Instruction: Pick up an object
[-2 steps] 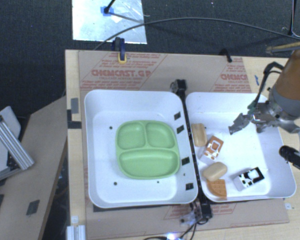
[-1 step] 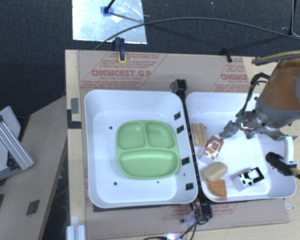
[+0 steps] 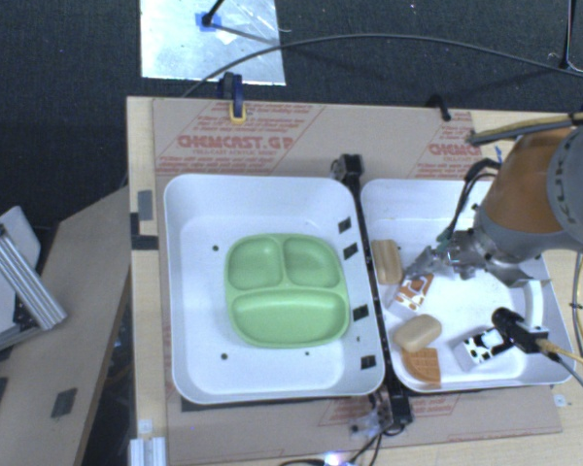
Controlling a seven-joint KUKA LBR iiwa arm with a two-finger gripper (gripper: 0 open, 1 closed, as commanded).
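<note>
Claw low over right bin, lining up a pick.
My claw (image 3: 429, 260), grip state unclear, hangs just above the small brown-and-white patterned block (image 3: 414, 292); I should centre, then descend straight.

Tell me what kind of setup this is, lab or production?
Looks like a lab test bench, not a production line. Two shallow white bins sit side by side on a board, clamped at the back edge. A green divided plate lies in one, toy food pieces in the other, with cables trailing around.
</note>
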